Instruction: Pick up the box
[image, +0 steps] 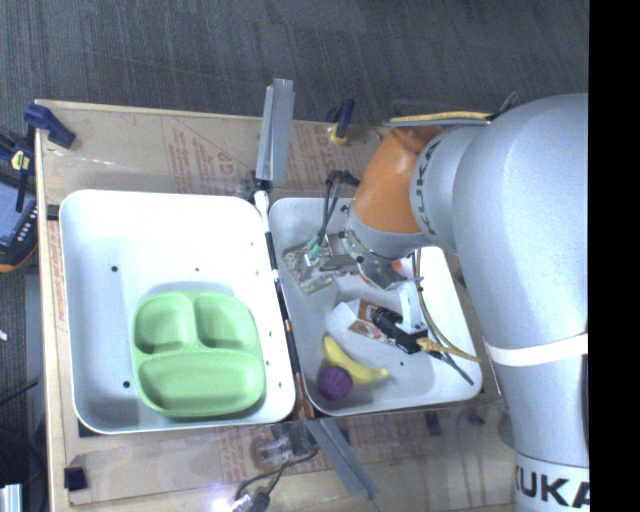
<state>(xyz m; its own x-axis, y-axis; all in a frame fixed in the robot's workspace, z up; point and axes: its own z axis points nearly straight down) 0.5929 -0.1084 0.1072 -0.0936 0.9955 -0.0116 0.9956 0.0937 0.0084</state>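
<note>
Gripper (318, 262), grip unreadable, hangs in the right white bin (455, 385) above one flat printed box (365, 322), one yellow banana (350, 361), one purple ball (335, 383).

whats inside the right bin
In the right bin: a banana, a purple ball and a box. The arm covers the rest.

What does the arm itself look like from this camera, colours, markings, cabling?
The arm is bulky, rounded and matte grey, with an orange band above the wrist. Black KUKA lettering sits on its lower section, and a thin pale seam rings the body. Thin dark cables run by the wrist to the metallic gripper.
</note>
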